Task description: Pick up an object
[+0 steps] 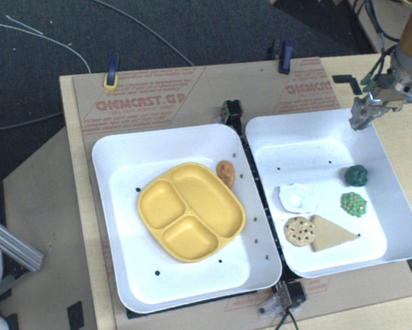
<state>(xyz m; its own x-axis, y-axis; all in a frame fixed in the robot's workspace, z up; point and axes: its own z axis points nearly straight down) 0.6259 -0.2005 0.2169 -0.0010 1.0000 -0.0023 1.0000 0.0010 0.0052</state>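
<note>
Since the end effector (362, 113) hovers at the right bin's (319, 128) upper right corner, its grip state unreadable, nothing is picked yet. The candidates lie low in that bin: dark green ball (356, 175), light green knobbly piece (353, 204), chocolate-chip cookie (298, 231), tan wedge (333, 233).

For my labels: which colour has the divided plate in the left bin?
Yellow, seen in the camera view: the divided plate.
</note>
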